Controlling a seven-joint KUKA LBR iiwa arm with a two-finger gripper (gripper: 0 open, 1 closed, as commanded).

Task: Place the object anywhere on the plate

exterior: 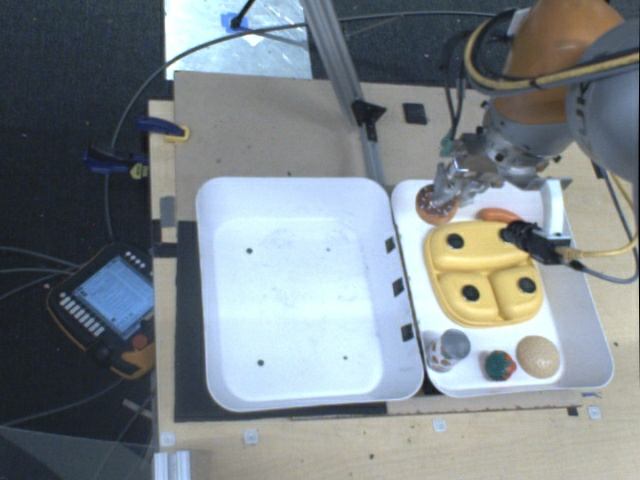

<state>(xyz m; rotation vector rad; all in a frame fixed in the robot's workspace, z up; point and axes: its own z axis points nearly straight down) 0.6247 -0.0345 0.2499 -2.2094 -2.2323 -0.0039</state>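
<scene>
Tool point(447, 190) sits right on the round brown sprinkled doughnut point(434, 206) just beyond the glossy yellow three-welled plate's point(482, 271) far-left corner, though its finger gap I can't make out.

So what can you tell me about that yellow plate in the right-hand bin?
The yellow plate looks like smooth plastic, divided into three compartments: one wide at the far end, two smaller nearer the camera, each with a dark spot in its middle. It lies flat in the right bin. The hand hovers at its far left corner by a small brown round object.
</scene>
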